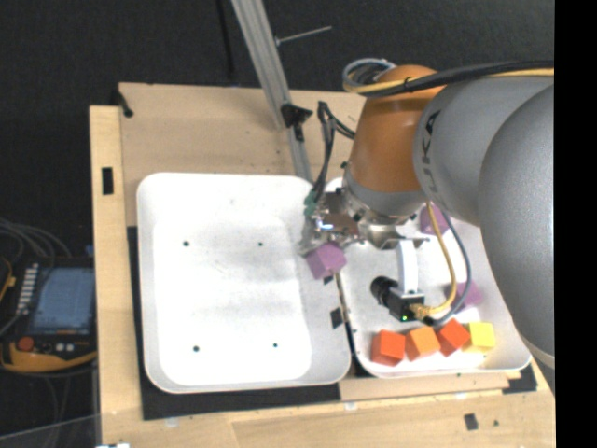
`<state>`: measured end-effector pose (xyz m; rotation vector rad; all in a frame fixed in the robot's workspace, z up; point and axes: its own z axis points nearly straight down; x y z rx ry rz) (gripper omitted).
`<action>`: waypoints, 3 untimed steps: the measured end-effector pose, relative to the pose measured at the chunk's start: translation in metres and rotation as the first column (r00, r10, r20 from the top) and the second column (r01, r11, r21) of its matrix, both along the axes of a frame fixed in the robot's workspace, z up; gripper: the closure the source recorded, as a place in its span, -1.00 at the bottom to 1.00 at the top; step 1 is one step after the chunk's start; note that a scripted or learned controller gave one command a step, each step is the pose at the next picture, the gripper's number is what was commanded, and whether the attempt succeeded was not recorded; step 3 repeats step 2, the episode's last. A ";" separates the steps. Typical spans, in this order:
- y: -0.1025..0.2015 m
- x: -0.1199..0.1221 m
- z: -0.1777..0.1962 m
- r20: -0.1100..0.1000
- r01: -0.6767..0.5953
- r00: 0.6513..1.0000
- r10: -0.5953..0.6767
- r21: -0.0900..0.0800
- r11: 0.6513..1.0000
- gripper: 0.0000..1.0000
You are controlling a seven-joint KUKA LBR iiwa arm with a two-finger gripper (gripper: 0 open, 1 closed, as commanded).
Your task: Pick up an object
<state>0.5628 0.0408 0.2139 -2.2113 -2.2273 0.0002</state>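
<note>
Fingers [322, 231] apparently clamped on the purple block [326, 260], though hard to confirm fully. Block hanging under the gripper [325, 238], above the inner edge of the left bin [187, 203]. Pick probably done; only secure lifting left.

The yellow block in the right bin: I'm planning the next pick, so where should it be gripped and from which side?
Probably from above, closing on the two faces toward the bin's middle and toward its front wall. The yellow block ends a row; the red block touches its left face, blocking that side. It sits close to the right bin's front rim, so expect little room there.
</note>
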 end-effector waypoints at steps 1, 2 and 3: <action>0.042 -0.001 0.011 0.002 0.000 1.000 0.000 -0.001 1.000 1.00; 0.039 -0.001 0.011 0.001 0.005 1.000 -0.005 -0.002 1.000 -1.00; 0.039 -0.001 0.011 0.001 0.005 1.000 -0.005 -0.002 1.000 -1.00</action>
